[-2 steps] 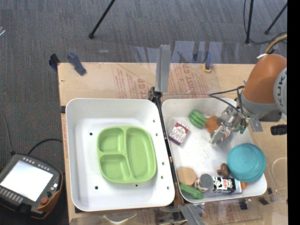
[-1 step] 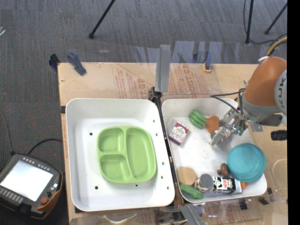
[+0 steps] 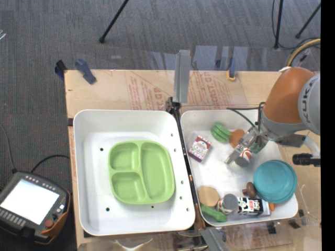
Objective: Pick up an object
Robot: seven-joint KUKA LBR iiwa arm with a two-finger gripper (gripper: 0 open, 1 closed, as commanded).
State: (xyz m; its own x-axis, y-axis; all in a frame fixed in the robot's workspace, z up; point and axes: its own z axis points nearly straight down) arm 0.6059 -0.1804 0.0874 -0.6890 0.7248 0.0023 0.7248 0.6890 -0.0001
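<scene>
The gripper hangs low over the middle of the right bin, reaching down-left from the orange-banded wrist. Just to its upper left lie a green ridged object and a small orange-brown piece. A small patterned card box lies to its left. Right of it and nearer the front sits a teal round dish. Along the front wall are a tan round disc, a green pod, a small can and a black-and-white carton. A small red-and-white patch shows at the gripper's tip.
The left bin holds a green divided plate. A grey upright post stands behind the seam between the bins. A tablet pendant lies on the floor at the lower left. Tripod legs cross the carpet behind.
</scene>
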